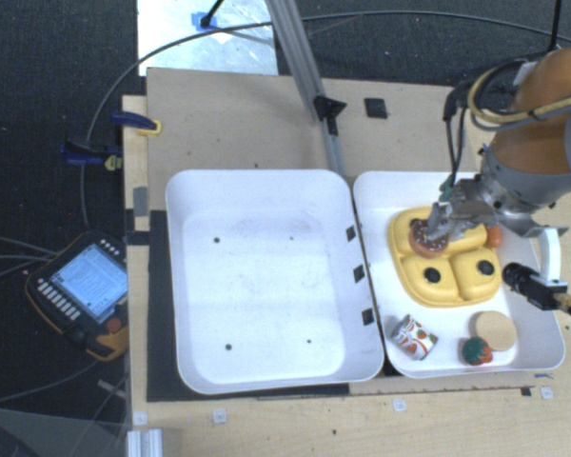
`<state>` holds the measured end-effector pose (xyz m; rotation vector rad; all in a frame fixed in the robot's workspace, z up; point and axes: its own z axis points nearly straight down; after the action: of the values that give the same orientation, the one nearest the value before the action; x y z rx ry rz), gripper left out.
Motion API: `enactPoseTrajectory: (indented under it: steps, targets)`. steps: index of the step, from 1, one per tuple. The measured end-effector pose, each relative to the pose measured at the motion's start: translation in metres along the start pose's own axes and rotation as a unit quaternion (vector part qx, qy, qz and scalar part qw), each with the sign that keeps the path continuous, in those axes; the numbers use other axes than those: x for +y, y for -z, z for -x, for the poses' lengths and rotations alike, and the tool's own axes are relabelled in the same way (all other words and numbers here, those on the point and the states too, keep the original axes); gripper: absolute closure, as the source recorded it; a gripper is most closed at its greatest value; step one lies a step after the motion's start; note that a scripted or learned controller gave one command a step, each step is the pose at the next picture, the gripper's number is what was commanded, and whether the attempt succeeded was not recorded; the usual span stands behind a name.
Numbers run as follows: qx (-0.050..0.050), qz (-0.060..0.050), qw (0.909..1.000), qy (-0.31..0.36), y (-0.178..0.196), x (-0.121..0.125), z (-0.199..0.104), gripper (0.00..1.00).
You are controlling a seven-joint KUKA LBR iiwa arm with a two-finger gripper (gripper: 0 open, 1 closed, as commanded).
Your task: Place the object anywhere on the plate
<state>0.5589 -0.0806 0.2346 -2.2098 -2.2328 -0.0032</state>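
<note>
the claw (436, 225) sits low over a brown thing (423, 237) on the yellow plate (447, 276); whether it grips, one cannot tell. next, let go.

— What's lying in your right bin (542, 350) near its front edge?
— A small crumpled can (414, 337), a tan round disc (496, 327) and a green-and-red toy (475, 351).
— And off the bench to your left?
— A teach pendant (84, 288), screen lit.
</note>
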Motion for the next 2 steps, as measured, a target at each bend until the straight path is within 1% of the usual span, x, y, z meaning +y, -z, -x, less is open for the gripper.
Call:
enactPoseTrajectory:
  steps: [1, 2]
  targets:
    - [0.000, 0.001, 1.0000, 0.000, 0.001, 0.011, -0.053, 1.00]
    - [0.000, 0.002, 1.0000, 0.000, 0.009, 0.033, -0.101, 1.00]
